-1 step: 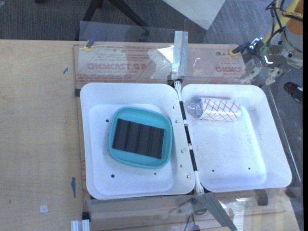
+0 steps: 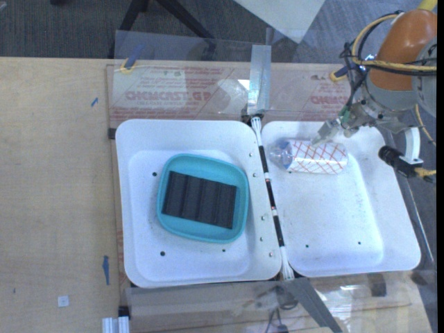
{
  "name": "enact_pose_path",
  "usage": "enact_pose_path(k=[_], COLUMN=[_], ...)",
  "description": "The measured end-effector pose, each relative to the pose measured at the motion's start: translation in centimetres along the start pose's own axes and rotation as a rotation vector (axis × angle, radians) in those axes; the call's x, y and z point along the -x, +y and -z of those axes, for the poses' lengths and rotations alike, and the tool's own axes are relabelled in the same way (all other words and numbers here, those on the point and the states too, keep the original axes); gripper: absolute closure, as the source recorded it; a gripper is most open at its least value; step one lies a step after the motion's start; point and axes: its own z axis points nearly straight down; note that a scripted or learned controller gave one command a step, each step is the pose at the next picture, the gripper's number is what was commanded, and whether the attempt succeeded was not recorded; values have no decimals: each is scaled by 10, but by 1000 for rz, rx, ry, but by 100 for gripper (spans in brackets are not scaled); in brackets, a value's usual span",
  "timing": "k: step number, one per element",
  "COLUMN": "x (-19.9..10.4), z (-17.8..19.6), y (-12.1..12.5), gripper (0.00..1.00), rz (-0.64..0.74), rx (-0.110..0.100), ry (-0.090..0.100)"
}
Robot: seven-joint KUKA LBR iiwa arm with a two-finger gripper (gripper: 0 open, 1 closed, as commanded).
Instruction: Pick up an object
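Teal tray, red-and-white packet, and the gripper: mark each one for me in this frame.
teal tray (image 2: 170, 217): camera view, on its near-left rim.
red-and-white packet (image 2: 320, 158): camera view, on the middle of its patterned face.
gripper (image 2: 326, 134): camera view, at its tip above the packet.

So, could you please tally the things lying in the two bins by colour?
Teal: 1, the dish with a dark ribbed insert, in the left bin.
Red-and-white: 1, the patterned packet, in the right bin.
Clear bluish: 1, the crumpled wrapper, beside the packet.
Total: 3

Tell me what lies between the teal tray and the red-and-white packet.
In the camera view, the bins' adjoining rims separate the teal tray from the red-and-white packet, plus bare white floor.
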Motion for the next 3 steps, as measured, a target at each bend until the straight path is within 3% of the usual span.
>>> enact_pose_path(k=[1, 3], x=[8, 17], z=[-13, -15], y=[-13, -21], gripper=[0, 0], rz=[281, 464], rx=[17, 31], ry=[-9, -20])
